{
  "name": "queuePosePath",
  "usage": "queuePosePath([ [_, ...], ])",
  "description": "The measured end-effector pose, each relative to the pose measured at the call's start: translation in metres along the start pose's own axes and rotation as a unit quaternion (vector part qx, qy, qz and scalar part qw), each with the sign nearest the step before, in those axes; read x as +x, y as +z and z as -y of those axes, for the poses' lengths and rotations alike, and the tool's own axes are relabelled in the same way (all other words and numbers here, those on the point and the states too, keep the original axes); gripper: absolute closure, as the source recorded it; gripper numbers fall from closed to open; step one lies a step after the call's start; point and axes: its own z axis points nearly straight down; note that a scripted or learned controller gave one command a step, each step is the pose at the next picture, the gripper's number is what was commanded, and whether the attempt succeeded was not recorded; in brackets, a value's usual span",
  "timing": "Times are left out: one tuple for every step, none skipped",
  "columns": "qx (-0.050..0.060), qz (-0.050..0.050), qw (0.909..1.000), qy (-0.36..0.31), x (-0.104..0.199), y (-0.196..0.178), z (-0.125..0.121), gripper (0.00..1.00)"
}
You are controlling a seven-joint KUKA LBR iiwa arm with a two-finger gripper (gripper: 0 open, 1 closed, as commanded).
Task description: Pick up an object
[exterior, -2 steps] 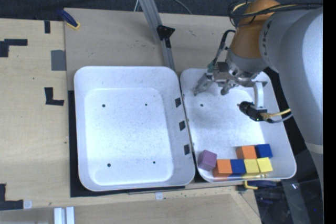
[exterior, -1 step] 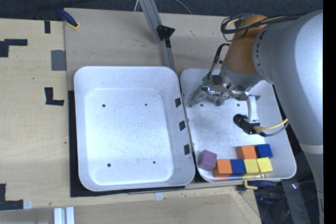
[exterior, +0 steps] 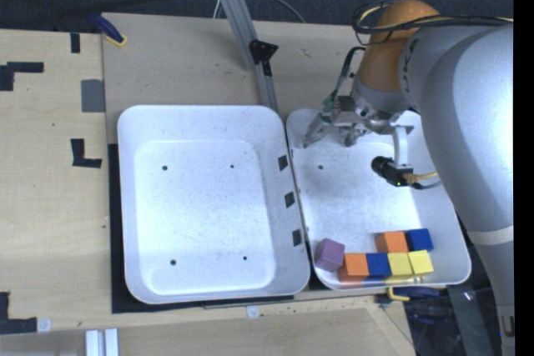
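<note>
Up top of right bin [exterior: 442,217]: tool [exterior: 332,132], fingers spread wide, nothing btwn them. Blocks well apart at bin's near edge: purple block [exterior: 330,253], orange block [exterior: 356,264], blue block [exterior: 378,263], yellow blocks [exterior: 410,263], touching in cluster. Left bin [exterior: 200,117] beside. Metal pole [exterior: 238,8] slanting across tabletop [exterior: 50,204].

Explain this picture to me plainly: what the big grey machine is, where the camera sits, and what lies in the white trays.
The camera sits above a wooden bench, looking down at a slant. The grey machine is a robot arm reaching in from the right; its gripper, the two-fingered claw at its end, hangs over the far end of the right bin. Nothing shows between its fingers. At that bin's near end lie small blocks: a purple block, two orange, two blue, two yellow. Beside it sits the left bin.
</note>
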Motion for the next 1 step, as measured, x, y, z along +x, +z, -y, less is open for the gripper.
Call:
queuePosePath([
  [0.002, 0.0, 1.0, 0.001, 0.0081, 0.0007, 0.0158, 0.0],
])
